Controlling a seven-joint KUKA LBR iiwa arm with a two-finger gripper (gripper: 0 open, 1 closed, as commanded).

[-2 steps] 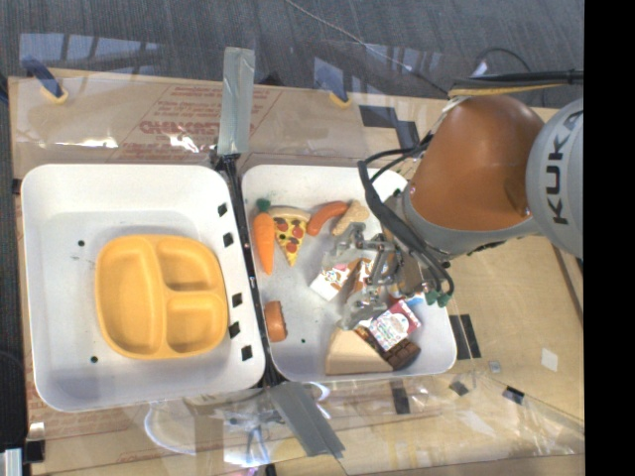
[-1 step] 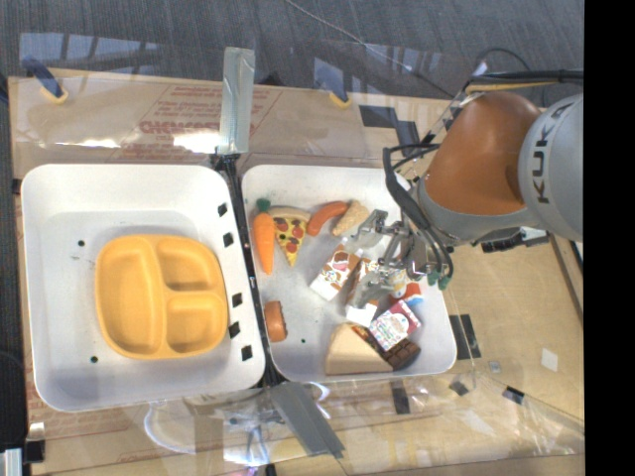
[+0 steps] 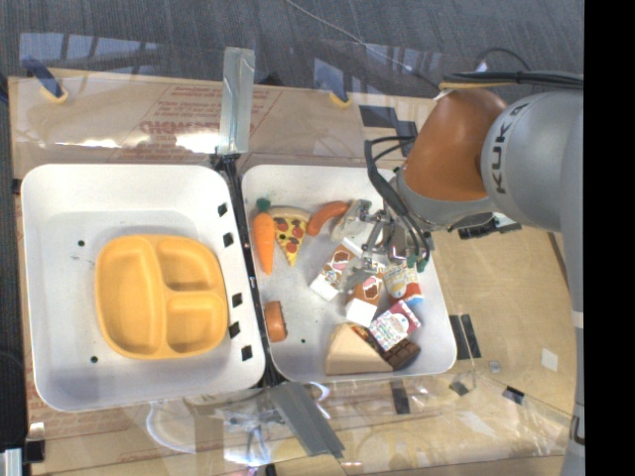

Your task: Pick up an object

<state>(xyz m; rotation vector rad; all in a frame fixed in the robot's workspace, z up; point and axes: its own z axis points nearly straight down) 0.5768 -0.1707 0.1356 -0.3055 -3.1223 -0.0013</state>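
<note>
A tan wedge of toy cheese lies at the near edge of the right bin, below the gripper, with a dark chocolate-coloured bar touching its right side and a small pink-and-white carton just above that. The gripper of the grey KUKA arm hangs low over the middle of the clutter, directly above small white cartons; whether its fingers are spread or pinching anything cannot be told from this angle. To the gripper's left lie a toy pizza slice and, beside it, an upright-lying orange carrot near the bin's left wall. A reddish-orange sausage-shaped toy sits just up and left of the gripper. A small brown round piece rests against the left wall, down and left of the tool. Well to the left, the second white bin holds a yellow divided tray.
</note>
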